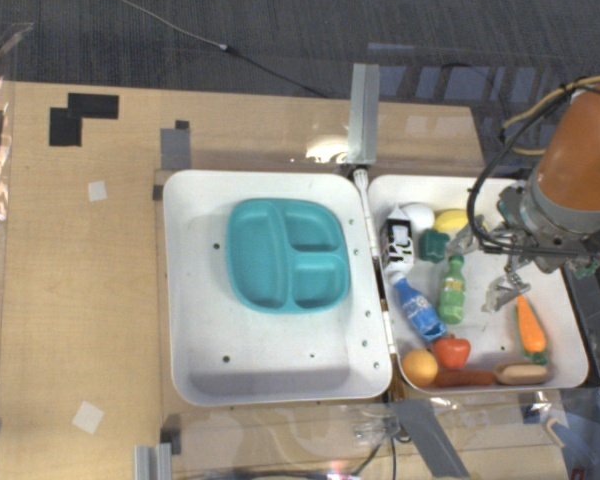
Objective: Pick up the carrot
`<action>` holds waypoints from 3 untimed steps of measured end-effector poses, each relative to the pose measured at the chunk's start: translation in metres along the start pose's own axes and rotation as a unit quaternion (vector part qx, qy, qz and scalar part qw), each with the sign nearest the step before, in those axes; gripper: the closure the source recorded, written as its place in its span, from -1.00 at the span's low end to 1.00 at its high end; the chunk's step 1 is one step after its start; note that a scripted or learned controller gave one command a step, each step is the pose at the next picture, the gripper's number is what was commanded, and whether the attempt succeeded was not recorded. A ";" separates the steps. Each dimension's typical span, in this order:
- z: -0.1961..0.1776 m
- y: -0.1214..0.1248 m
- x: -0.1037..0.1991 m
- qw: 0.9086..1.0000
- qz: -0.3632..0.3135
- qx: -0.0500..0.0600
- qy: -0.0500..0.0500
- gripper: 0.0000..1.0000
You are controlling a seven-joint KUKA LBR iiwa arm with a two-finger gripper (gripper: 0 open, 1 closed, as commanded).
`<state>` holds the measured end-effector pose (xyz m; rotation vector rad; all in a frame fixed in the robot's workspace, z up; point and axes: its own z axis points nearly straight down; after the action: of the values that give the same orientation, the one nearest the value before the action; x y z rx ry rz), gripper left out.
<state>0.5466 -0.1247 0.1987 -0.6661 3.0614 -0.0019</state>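
One carrot (pixel 529 328) in right bin (pixel 578 363), near its right wall, just below-right of the jaws. Long axis roughly vertical in frame, slightly tilted: narrow orange tip up toward the jaws, green stub at the bottom end. Not between the fingers, lying on bin floor.

Gripper (pixel 507 290) just above-left of carrot tip, close but can't tell if touching. Jaw opening: cannot tell, metal parts blurred and partly under the wrist; nothing visibly gripped.

Left of the jaws: green bottle (pixel 452 290) upright-ish in frame, then blue bottle (pixel 417 309) lying diagonal, then black-and-white bottle (pixel 400 238) further up-left. Up-left of jaws: yellow lemon-like fruit (pixel 450 220), dark green piece (pixel 433 247) beside it. Below-left of jaws: red pepper (pixel 453 351), orange fruit (pixel 419 367) at bin's lower-left corner. Below jaws: brown sausage (pixel 464 377) and hot-dog bun piece (pixel 523 373) along the bottom wall, bun just under the carrot's green end.

Far left of jaws: left bin (pixel 195 298) with teal divided plate (pixel 287 254) in its upper middle.

Arm (pixel 580 168): enters from right, orange band above wrist, grey wrist below it, cables looped on its left side, pointing down into right bin's right half.

Both bins on tan wooden bench (pixel 80 298), black tape marks at its upper left, metal bracket between bins at top. Dark grey carpet (pixel 230 8) beyond bench.
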 end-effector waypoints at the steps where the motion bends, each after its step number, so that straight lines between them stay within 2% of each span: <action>1: 0.026 -0.043 0.063 0.999 -0.043 0.001 0.002 -1.00; 2: 0.108 -0.054 0.076 0.999 -0.035 0.005 -0.004 -1.00; 3: 0.095 -0.055 0.073 0.999 -0.039 0.007 -0.007 1.00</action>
<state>0.5039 -0.2048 0.1030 -0.7809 3.0175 -0.0204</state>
